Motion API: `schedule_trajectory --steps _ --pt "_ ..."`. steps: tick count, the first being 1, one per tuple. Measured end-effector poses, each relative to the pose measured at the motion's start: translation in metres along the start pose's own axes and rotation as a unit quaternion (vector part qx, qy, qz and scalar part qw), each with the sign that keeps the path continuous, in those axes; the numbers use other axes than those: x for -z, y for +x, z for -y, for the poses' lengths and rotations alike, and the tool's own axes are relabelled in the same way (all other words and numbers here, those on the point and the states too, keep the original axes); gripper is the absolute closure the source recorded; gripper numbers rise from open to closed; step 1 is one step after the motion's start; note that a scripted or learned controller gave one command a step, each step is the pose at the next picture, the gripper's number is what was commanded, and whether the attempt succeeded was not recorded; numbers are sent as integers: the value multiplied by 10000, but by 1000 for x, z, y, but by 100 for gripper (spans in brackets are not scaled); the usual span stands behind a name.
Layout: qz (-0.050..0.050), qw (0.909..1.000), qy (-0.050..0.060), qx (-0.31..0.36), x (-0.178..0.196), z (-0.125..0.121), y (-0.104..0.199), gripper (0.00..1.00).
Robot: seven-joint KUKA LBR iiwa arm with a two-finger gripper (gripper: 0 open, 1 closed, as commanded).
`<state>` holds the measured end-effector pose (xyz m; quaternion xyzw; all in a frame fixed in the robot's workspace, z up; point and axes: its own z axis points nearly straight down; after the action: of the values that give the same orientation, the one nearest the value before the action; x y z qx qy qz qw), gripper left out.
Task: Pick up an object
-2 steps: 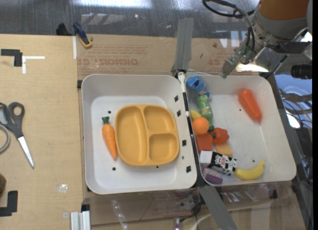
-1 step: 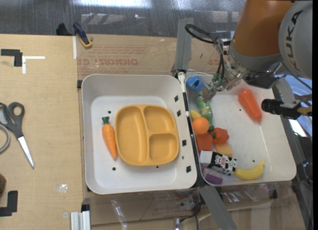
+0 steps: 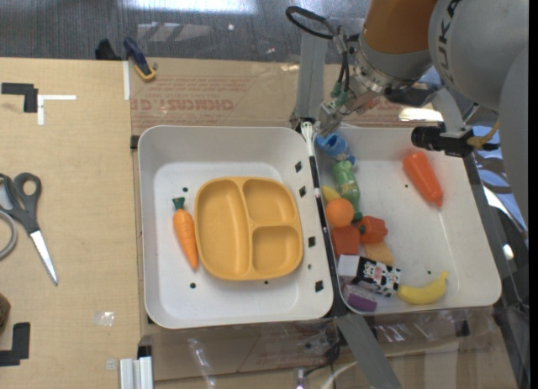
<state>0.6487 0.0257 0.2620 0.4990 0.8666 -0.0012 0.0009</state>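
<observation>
My gripper hangs over the far left corner of the right bin, just above a blue toy. Nothing shows held in it. Along that bin's left wall lie a green toy, an orange ball and red pieces. An orange-red vegetable lies at the far right. At the near side sit a banana and a cow-patterned box. The left bin holds a carrot beside a yellow divided plate.
The grey arm with its orange band crosses the upper right above the right bin. Scissors lie on the bench far left. A blue clip sits behind the left bin. A purple piece lies at the right bin's near left corner.
</observation>
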Motion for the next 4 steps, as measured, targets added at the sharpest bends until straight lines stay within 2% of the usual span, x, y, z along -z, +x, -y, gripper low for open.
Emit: schedule_trajectory --steps 1,2,3,4 --pt "17 10000 1 12 9 0 -1 100" --pt "-13 9956 13 -941 0 83 34 100" --pt "-5 9937 5 -1123 45 27 -67 100" --pt "-9 9892 15 -1467 -1 101 -37 100"
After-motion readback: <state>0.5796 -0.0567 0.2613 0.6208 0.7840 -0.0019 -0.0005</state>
